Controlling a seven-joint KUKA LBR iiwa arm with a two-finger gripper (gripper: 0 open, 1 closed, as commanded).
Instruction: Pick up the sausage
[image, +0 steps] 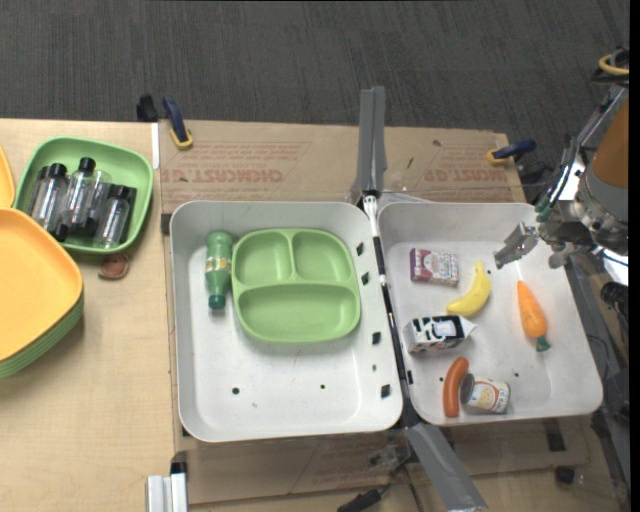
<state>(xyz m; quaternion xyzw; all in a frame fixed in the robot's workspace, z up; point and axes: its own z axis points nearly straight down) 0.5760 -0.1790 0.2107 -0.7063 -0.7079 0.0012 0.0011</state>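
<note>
The sausage (455, 386), reddish-orange and short, lies near the front edge of the right bin (570, 385), touching a small can (487, 396) on its right. My gripper (536, 249) hovers over the bin's far right side, well behind the sausage and just above the carrot (532, 310). Its fingers (514, 244) are spread open with nothing between them.
The right bin also holds a banana (472, 292), a milk carton (437, 333) and a pink box (434, 266). In the left bin (290, 400) are a green divided tray (296, 282) and a green bottle (217, 268). Orange plates (30, 290) and a green dish of bottles (85, 195) sit at the left.
</note>
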